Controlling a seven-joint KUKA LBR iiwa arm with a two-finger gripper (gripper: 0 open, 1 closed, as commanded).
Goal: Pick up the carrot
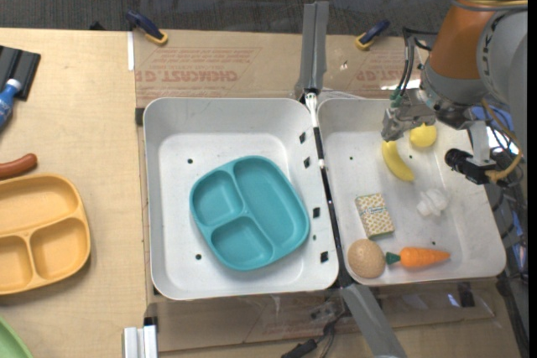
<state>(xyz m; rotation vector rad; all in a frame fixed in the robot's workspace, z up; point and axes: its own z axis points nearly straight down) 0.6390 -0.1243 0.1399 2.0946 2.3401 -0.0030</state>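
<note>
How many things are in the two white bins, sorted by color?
Yellow: 2, banana, lemon
Orange: 1, carrot
Tan: 2, egg-like ball, patterned block
White: 1, small piece
Teal: 1, divided plate
Total: 7

You have open floor above the carrot point(424, 257), but the egg point(366, 258) sits just beside its green end and the right bin point(495, 251) wall runs close along its near side. The cracker box point(374, 215) and a small white object point(431, 202) lie nearby, farther in.
</note>
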